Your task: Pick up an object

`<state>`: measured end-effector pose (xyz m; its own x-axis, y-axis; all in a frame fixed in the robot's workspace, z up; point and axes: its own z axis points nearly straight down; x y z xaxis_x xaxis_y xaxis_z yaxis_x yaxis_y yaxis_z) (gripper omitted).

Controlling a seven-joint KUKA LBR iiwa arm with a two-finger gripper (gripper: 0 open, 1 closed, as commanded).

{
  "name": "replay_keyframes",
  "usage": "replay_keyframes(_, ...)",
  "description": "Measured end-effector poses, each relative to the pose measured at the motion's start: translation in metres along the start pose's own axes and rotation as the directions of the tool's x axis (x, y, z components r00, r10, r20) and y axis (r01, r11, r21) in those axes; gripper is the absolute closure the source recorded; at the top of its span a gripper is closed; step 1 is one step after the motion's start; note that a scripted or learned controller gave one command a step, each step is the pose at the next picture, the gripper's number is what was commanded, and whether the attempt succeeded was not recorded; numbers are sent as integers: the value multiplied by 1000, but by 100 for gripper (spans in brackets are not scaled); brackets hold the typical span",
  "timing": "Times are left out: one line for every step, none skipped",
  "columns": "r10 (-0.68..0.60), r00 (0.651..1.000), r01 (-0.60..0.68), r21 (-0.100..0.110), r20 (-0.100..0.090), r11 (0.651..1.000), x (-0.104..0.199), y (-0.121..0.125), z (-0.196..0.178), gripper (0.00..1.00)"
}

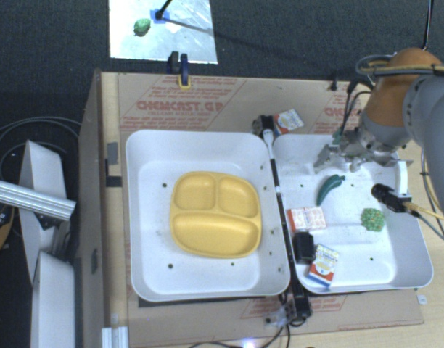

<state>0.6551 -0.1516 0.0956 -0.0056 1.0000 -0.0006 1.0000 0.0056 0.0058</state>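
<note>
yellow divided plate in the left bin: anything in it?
Empty. The yellow plate sits flat in the left bin, and all three compartments show bare yellow surface.

Dark carpeted floor [48, 42] around a cardboard-covered counter [207, 96]. Shiny foil-like sheet [164, 20] on the floor, far up-left of the tool. Black cables [19, 133] and metal rail [33, 200] farther left.
</note>
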Motion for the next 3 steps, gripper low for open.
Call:
replay_keyframes(4, 1000, -4, 5, -1, 1000, 27, -40, 11, 0)
replay_keyframes(4, 1000, -4, 3, 0, 1000, 2, -29, 10, 0)
replay_keyframes(2, 1000, -2, 0, 0, 1000, 3, -28, -1, 100)
